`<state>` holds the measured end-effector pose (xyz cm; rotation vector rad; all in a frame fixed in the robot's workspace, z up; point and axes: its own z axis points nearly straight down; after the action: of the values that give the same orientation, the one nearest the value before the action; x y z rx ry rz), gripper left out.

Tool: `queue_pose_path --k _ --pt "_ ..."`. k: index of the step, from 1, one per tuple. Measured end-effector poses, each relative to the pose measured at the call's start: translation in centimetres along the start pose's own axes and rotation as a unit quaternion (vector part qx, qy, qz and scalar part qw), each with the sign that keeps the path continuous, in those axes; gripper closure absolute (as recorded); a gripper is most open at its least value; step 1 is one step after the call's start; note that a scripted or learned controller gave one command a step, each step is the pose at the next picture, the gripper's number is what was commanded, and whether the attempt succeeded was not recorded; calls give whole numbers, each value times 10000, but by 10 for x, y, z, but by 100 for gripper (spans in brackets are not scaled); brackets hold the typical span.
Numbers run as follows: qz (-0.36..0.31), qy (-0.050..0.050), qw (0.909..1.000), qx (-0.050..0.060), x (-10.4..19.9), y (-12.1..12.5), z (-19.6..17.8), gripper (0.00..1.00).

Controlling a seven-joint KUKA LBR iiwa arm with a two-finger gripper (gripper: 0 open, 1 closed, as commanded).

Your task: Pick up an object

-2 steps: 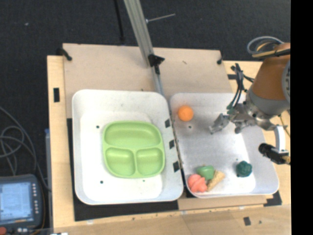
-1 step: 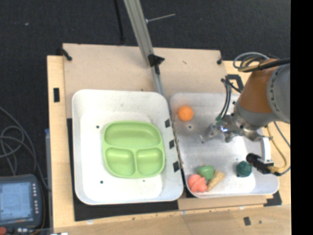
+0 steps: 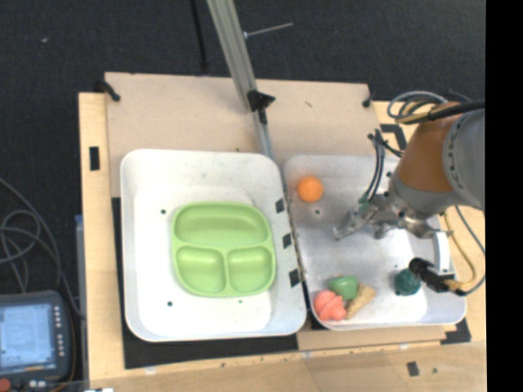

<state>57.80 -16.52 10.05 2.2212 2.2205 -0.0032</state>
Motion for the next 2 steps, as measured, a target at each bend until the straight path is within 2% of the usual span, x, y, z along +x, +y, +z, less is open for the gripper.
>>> queue_pose_path --k 1,2 --pt "18 4 10000 -22 -1 1 -12 100" --pt "8 -3 10000 -36 -11 8 -67 100"
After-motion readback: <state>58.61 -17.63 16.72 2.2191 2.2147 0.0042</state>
